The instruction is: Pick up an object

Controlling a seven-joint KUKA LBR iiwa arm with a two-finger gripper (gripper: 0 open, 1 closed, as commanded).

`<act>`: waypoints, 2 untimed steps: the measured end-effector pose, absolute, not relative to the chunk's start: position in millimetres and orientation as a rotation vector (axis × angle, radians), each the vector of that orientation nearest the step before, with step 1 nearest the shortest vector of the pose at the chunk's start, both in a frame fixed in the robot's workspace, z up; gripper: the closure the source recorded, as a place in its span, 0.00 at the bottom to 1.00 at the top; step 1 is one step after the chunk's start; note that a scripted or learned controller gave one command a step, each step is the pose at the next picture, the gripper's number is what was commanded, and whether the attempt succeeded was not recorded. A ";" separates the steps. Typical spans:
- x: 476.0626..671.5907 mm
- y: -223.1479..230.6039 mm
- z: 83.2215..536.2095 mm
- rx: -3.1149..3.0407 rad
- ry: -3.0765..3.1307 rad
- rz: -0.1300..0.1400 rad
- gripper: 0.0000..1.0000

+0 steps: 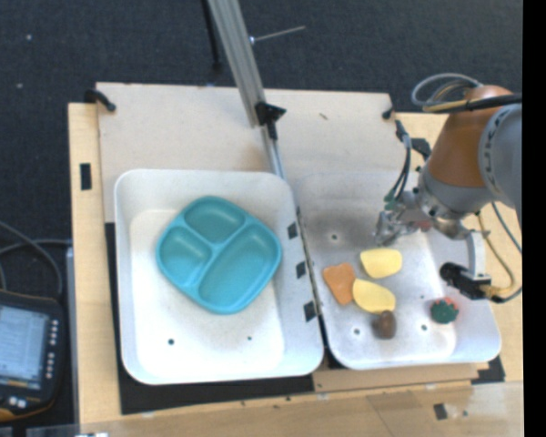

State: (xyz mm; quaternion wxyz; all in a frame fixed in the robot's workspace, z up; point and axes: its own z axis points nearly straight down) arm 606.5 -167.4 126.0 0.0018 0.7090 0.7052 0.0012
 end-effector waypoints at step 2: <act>611.2 -183.2 250.0 2.219 2.212 0.007 1.00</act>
